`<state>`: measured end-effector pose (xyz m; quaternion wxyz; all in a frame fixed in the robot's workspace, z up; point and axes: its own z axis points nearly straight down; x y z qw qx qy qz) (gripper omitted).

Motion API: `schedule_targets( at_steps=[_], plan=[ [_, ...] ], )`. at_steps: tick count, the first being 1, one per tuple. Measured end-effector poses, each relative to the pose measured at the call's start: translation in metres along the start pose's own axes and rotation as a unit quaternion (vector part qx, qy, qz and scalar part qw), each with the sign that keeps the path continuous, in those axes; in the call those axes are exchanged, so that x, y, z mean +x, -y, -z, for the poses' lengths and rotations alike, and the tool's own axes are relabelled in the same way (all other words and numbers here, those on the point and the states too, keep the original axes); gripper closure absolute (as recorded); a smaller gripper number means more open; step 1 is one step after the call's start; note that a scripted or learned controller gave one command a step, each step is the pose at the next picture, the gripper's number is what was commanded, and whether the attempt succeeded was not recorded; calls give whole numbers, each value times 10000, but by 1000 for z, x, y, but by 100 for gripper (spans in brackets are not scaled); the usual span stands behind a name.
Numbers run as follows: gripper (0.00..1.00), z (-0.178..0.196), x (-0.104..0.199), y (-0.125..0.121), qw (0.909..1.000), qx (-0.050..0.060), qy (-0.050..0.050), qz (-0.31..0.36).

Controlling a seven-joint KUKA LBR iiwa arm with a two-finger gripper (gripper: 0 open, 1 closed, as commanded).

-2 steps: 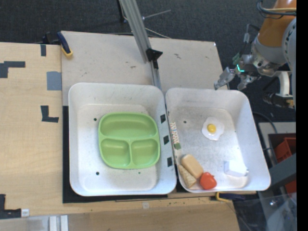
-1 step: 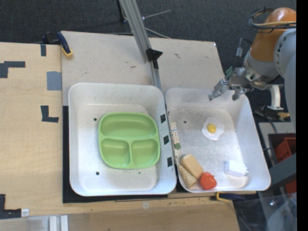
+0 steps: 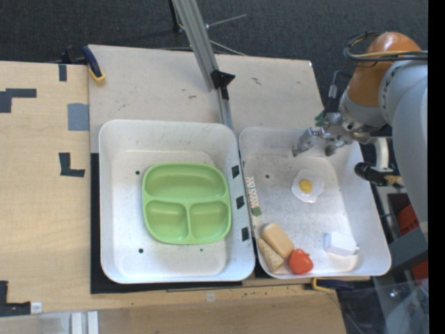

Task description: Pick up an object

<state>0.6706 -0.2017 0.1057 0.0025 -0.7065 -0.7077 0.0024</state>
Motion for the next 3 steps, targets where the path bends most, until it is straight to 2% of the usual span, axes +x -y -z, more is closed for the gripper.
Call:
schedule_targets(
  at_steps=[1, 2, 3],
  plan=[
    [0, -14, 0, 1, 10000, 25, 1, -4],
    [100, -4, 0, 1, 10000, 26, 4, 1],
    [100, 59, 0, 5, 10000, -61, 10, -7]
  ],
)
